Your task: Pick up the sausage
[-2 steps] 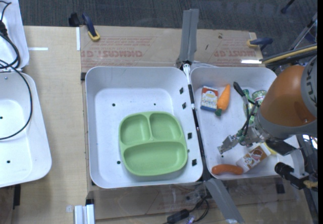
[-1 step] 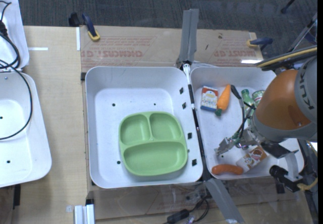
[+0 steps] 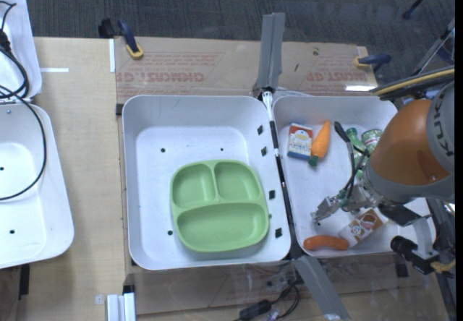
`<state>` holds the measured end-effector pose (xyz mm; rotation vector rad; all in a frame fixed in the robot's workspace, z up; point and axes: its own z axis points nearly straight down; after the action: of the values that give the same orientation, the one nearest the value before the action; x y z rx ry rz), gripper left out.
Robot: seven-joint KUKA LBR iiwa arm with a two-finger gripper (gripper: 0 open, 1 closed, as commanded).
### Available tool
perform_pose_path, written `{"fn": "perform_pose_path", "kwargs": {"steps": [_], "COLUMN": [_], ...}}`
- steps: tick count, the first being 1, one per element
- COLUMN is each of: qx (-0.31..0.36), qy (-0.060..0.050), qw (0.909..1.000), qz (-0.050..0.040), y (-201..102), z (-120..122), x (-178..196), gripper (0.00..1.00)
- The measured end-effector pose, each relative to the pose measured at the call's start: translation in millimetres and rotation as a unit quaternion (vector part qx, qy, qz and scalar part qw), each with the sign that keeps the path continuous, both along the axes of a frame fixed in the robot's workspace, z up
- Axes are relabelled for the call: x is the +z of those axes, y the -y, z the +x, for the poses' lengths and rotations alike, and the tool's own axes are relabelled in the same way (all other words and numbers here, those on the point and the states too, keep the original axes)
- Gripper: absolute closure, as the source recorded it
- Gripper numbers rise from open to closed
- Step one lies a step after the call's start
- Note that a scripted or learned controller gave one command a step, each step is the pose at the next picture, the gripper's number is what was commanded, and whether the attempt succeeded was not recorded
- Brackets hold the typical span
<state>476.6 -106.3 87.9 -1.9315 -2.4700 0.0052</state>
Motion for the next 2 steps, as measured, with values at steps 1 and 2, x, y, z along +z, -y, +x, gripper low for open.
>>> {"fn": "perform_pose_path", "kwargs": {"steps": [1, 2], "qx": [-0.001, 0.006], "qy": [0.000, 0.000], "qw": [1.0000, 1.0000], "qz": [0.0001, 0.0001], "y": [6.8, 10.9], "z": [0.1, 0.2], "x": [0.2, 0.3], "gripper": [0.00, 0.00]}}
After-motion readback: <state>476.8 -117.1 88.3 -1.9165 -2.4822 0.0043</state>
